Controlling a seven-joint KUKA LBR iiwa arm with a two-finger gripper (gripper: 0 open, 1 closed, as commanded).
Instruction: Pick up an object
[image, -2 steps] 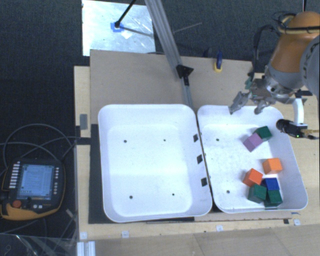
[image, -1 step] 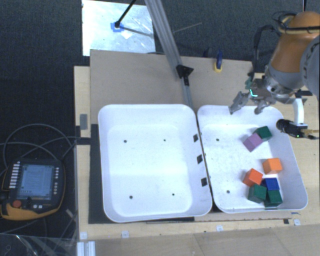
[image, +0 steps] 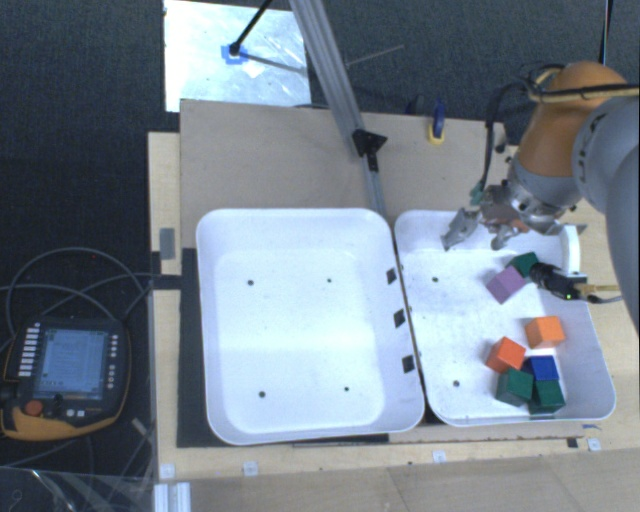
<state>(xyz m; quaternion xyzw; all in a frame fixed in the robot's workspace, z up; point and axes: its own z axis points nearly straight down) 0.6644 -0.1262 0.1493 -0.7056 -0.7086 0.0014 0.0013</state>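
The arm reaches in from the right, its orange band showing above the grey wrist, and the gripper hangs over the far end of the right bin, near its upper rim. Its two fingers stand spread apart with nothing between them, pointing down toward the bin floor. The things to pick all lie in the right bin, gathered toward its right side and well clear of the left wall. Nearest the gripper is a purple block, lying tilted on the white floor just below and to the right of the fingers, not touching them. A dark green block sits just beside the purple one, toward the far right, close to a black part with a white bracket that hangs from the wrist. Further toward the near end, an orange block lies near the right wall, and a second orange block lies to its left. Just past these, a blue block and a green block huddle together in the near right corner, touching or nearly so, with another green piece behind the blue one. The left bin lies beside the right one on the bench, their rims meeting in the middle. On the dark floor to the left of the bench lies a handheld control pendant with its cable looped around it.
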